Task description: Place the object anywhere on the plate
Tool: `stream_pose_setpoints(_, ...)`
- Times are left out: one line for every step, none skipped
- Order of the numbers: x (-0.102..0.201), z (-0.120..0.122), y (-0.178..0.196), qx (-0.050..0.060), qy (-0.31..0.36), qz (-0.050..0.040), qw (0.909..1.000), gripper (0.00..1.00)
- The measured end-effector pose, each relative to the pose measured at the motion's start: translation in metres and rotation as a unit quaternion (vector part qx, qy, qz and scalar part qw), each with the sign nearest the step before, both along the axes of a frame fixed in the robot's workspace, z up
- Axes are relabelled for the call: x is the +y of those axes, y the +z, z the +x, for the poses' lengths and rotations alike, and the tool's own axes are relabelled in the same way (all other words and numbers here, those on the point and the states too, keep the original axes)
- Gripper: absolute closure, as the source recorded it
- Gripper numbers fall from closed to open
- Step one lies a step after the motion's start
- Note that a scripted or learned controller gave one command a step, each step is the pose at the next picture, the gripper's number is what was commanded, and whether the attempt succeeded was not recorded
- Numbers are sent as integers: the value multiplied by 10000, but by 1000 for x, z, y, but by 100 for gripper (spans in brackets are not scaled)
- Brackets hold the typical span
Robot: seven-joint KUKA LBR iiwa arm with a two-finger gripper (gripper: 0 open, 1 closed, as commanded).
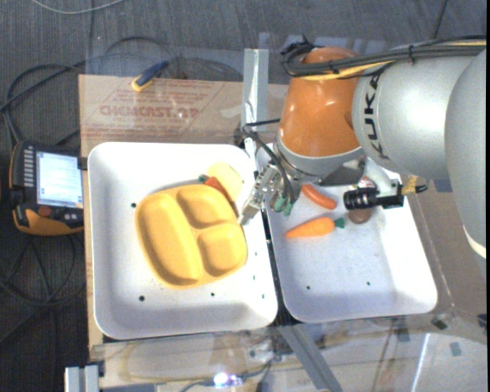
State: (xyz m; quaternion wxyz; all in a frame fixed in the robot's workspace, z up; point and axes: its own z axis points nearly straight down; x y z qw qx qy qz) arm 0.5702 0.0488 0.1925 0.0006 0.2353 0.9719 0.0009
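Observation:
A yellow divided plate [193,233] lies in the left bin [114,300]. At the plate's far right edge, an orange-red toy vegetable [216,187] with a green tip rests against a pale yellow piece [226,174]. My gripper [260,196] hangs over the seam between the two bins, just right of the plate's rim and close to those pieces. Nothing can be seen held in it. An orange carrot [310,228] lies in the right bin [367,292], with a smaller carrot [319,196] behind it, partly under the arm.
A small dark brown object [358,216] sits in the right bin next to the carrots. The arm's orange band and grey body cover the far part of the right bin. A handheld pendant [47,188] lies left of the bench.

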Motion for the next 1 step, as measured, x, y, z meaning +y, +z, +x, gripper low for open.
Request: stream_pose_setpoints(80,-16,-5,10,-144,-3,9999,100)
